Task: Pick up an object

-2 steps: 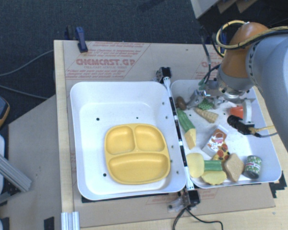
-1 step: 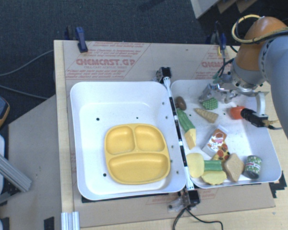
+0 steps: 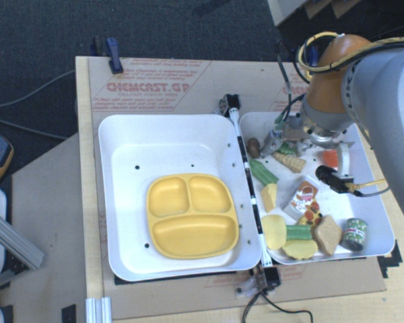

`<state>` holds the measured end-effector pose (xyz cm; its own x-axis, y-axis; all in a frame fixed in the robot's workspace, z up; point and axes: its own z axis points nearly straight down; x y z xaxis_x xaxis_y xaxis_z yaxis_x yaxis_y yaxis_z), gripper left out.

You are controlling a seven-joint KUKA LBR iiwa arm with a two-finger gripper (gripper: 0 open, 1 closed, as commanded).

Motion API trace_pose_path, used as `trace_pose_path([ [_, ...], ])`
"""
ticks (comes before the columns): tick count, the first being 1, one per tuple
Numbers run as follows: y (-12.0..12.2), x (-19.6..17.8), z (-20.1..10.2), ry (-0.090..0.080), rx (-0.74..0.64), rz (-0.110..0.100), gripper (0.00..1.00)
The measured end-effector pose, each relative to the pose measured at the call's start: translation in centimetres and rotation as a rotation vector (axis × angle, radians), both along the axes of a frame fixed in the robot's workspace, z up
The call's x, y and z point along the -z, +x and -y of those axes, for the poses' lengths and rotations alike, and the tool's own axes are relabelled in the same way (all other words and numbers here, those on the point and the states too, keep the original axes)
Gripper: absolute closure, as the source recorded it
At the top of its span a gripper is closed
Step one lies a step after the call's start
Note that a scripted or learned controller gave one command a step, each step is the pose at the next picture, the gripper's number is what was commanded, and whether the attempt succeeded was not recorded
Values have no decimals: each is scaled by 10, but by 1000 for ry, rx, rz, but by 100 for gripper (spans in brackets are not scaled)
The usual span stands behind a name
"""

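The gripper is down in the upper part of the right bin, right of centre in the frame, under the orange band of the arm. Whether it is spread or pinched together cannot be told from here, and nothing is seen held in it. Just below it lies a pale, ridged piece like a corn cob, with a small brown item to its left and a green pod-shaped piece further down-left.

The step looks like settling on a grasp among crowded toys. The corn cob is probably the nearest candidate; closing across its narrow width, not along it, should grip best. The bin wall and the divider rail are close, so a straight lift seems safer than a drag. The yellow divided plate sits in the left bin on the tabletop.
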<state>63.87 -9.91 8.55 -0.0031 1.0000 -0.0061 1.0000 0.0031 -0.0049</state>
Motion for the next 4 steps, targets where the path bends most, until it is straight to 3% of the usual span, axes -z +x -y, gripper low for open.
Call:
trace_pose_path([
  [1, 29, 0, 38, 3, 5, 10, 0],
  [2, 12, 1, 10, 7, 1, 2, 0],
  [3, 28, 0, 52, 3, 6, 9, 0],
  [4, 5, 1, 9, 8, 0, 1, 0],
])
